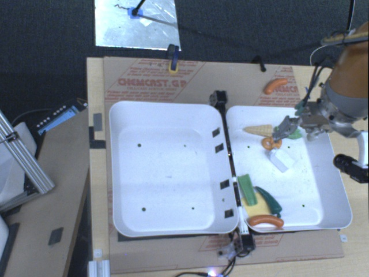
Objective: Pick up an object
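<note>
— Two white bins sit side by side on the desk point(144, 74); the left bin point(167, 166) and the right bin point(323, 206); where is the arm?

— It comes in from the right; the hand point(283, 130) hangs low over the upper part of the right bin, just above a small orange piece point(268, 143); whether it is clenched or released I cannot tell

— What lies near it?

— A pale cone point(257, 130) just to its left, a bit of green point(294, 134) by it, and a white block point(279, 161) a little below; nothing shows between its tips

— And lower in that bin?

— A green bar point(247, 187) against the dividing wall, with a yellow piece point(260, 201) and a dark green piece point(270, 198) touching it, and an orange sausage shape point(266, 220) at the near edge

— Anything outside the bins?

— Another orange sausage shape point(275, 86) on the cardboard behind the right bin, well apart from the hand
</note>
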